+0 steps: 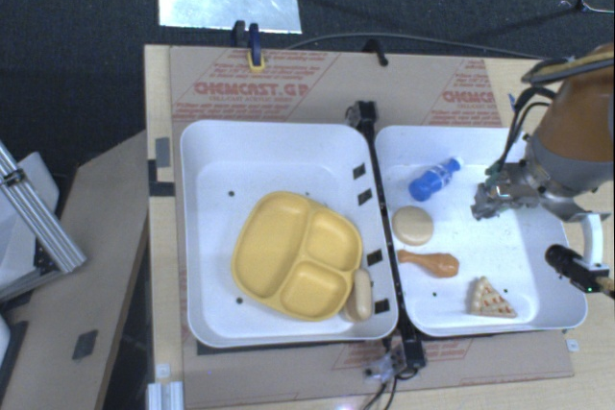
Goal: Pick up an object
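The right bin (538, 250) holds a blue bottle (433, 179) lying on its side, a round beige bun (413, 225), a brown drumstick (431, 262) and a pizza slice (491, 299). My gripper (488, 203) hangs over the right part of that bin, right of the bottle and bun, with nothing seen between its fingers. The grey arm with its orange band (581, 125) comes in from the right.
The left bin (216, 168) holds a yellow divided tray (295, 254) and a small beige bread roll (360, 294) by its front right corner. A black divider with clips (380, 226) runs between the bins. Cardboard lies under both.
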### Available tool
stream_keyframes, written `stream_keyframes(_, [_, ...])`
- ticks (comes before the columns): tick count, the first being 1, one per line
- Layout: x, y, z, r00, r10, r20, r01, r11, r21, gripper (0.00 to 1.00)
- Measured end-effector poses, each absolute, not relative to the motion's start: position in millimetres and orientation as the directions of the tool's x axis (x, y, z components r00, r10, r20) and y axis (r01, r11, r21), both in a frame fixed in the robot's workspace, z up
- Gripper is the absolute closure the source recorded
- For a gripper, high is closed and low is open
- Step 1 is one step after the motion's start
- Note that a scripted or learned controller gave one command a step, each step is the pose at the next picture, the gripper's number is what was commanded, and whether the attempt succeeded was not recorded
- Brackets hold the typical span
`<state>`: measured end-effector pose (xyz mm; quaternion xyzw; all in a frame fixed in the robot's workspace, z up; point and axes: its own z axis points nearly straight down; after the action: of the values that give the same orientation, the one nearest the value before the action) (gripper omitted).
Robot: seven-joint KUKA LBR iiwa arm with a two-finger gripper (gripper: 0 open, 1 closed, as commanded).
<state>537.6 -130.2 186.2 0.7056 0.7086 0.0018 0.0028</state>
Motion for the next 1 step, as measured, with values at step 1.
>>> stream_keyframes(1, [539.0, -130.5, 221.1, -0.004, 1.000, -0.001, 1.000, 0.004, 0.005, 1.00])
